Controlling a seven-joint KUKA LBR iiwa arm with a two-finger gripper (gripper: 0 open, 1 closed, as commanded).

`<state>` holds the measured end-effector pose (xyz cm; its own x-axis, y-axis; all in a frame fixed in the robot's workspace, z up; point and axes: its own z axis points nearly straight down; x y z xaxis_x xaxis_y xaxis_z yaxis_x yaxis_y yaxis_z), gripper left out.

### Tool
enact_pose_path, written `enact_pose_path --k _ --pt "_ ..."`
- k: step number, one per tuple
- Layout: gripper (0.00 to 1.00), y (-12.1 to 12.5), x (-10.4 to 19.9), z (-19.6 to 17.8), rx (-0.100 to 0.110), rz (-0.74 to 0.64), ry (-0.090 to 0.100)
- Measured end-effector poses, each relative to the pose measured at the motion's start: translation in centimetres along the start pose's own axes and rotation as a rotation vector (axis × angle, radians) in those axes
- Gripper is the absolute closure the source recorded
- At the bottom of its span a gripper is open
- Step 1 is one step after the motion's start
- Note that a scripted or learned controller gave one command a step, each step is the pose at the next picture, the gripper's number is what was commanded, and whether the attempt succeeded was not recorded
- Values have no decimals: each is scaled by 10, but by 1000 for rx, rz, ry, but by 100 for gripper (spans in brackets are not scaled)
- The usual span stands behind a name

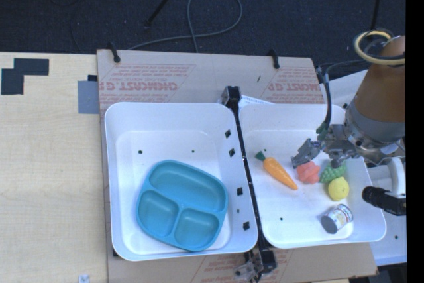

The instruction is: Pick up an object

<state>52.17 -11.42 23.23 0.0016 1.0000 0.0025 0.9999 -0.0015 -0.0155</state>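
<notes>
The right bin (285, 122) holds an orange toy carrot (278, 171), a pink-red toy (308, 173), a green toy (332, 173), a yellow lemon (338, 189) and a small can (336, 218) lying on its side. My gripper (321, 157) hangs over the bin's right half, just behind the pink-red and green toys. Its fingers stand apart, one grey finger (303, 155) to the left and the other to the right, and nothing is held between them. The arm's orange band (384, 86) rises behind it.
In the left bin (132, 122) lies a blue divided plate (182, 204). A black divider (240, 169) with clips runs between the bins. Cardboard lies under both bins, with black cables on the dark floor behind.
</notes>
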Motion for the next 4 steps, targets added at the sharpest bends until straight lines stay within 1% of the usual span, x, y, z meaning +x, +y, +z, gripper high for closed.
enact_pose_path --k 1,3,4 --pt "0 2 0 -6 -11 -2 -1" --pt "0 1 -2 122 -7 -2 0" --pt "0 0 -2 146 -10 -1 -1"
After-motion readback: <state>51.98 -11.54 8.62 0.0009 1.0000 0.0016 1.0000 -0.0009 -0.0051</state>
